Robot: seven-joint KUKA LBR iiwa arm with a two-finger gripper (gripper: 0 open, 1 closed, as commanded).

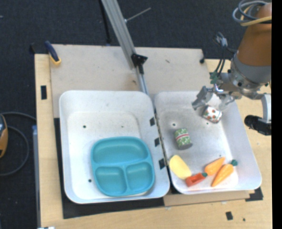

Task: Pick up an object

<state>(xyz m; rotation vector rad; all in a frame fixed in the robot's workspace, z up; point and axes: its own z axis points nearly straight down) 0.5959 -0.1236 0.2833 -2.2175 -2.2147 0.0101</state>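
- Upper right of the frame: the gripper (213,100) hangs over the right bin (241,132), fingers spread apart and grasping nothing.
- Just below them, a small white ball with red marks (211,114) lies on the bin floor.
- It looks light, smooth and prone to rolling; pinch it across its middle.
- Lower down lie a green can (182,138) and two carrots (220,170).

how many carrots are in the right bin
2. One carrot lies near the right bin's front right corner, pointing up-right; the other carrot lies right beside it, closer to the rim. Nothing seems piled up enough to hide a third.
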